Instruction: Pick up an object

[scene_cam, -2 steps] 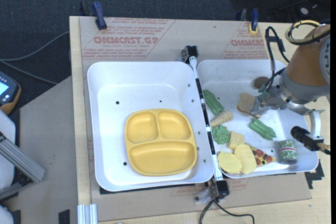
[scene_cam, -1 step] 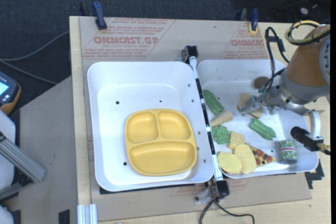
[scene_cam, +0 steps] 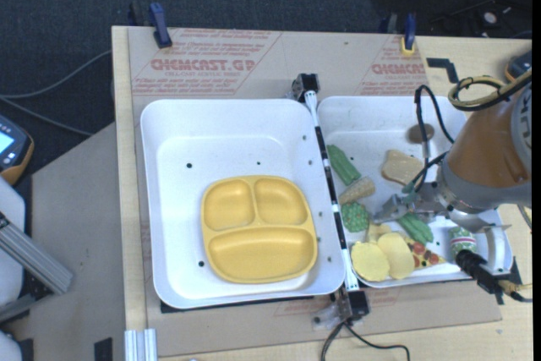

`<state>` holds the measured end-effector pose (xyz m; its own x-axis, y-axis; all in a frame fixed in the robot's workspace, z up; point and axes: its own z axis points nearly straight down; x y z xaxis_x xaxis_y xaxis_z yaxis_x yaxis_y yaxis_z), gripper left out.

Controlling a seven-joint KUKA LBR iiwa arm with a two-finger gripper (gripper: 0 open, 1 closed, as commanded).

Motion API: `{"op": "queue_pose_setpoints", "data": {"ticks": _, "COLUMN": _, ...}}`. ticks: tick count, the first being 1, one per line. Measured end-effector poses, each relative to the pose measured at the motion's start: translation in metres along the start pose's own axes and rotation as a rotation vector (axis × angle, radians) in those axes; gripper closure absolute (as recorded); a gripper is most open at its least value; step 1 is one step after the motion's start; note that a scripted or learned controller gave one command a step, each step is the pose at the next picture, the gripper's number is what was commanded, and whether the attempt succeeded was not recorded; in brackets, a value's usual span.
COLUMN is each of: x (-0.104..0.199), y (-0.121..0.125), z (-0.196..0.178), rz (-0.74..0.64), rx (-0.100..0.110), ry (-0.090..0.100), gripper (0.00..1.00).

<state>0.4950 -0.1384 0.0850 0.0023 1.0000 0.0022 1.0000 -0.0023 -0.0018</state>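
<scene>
gripper [scene_cam: 404,207] is down in the right bin [scene_cam: 372,116], around its middle, sitting over the pile of toy food [scene_cam: 382,254] by the front edge, can't tell if it's got anything. yellow divided plate [scene_cam: 258,228] sits mid left bin [scene_cam: 169,139], toward the front

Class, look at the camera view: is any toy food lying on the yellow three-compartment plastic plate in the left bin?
No: the yellow three-compartment plastic plate is bare.

One fixed camera looks down at a slant from above the bench [scene_cam: 127,182], taking in both bins; the left bin [scene_cam: 169,131] lies left of the gripper [scene_cam: 404,205].
</scene>
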Motion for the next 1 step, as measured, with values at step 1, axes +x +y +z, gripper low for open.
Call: {"op": "queue_pose_setpoints", "data": {"ticks": 1, "x": -0.0013, "y": 0.0029, "z": -0.0102, "rz": -0.001, "rx": -0.006, "ry": -0.004, "gripper": 1.00}}
